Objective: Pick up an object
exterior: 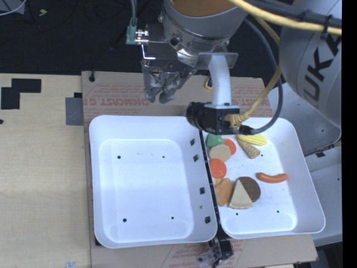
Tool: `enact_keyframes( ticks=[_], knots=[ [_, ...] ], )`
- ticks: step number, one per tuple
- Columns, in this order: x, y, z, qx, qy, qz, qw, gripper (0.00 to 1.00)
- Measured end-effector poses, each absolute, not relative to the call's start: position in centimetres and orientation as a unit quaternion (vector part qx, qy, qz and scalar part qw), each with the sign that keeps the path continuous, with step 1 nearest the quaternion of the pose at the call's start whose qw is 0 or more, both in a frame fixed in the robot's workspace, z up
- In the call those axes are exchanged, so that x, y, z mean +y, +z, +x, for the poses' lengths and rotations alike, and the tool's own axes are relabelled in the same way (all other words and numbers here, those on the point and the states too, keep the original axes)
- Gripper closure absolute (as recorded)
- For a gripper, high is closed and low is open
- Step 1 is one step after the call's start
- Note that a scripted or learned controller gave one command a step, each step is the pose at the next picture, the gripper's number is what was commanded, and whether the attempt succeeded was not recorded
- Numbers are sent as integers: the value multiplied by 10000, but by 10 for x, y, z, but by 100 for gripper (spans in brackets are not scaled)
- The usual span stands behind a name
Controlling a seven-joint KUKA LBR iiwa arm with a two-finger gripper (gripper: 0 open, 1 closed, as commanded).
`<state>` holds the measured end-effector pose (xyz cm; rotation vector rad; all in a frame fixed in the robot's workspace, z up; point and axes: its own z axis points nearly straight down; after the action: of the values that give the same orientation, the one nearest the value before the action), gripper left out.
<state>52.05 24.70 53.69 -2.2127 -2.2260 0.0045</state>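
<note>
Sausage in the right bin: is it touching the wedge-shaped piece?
No. The sausage lies apart from the wedge-shaped piece, with bare floor of the right bin between them.

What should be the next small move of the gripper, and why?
Probably move the gripper toward the right bin and then lower it. It hangs above the far edge of the left bin with nothing between its fingers, while the toy foods, such as the sausage and the orange disc, lie in the right bin.

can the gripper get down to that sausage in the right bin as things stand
Probably yes. The sausage lies alone on bare floor of the right bin, apart from the other pieces, with nothing over it. The gripper hangs above the bench behind the bins.
</note>
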Motion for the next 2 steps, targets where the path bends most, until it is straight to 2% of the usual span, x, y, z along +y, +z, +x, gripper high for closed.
enact_keyframes(
  ticks=[1,2],
  knots=[
    [243,479,474,-7078,51,-7064,24,100],
    [243,318,474,-7071,97,-7071,29,100]
  ],
)
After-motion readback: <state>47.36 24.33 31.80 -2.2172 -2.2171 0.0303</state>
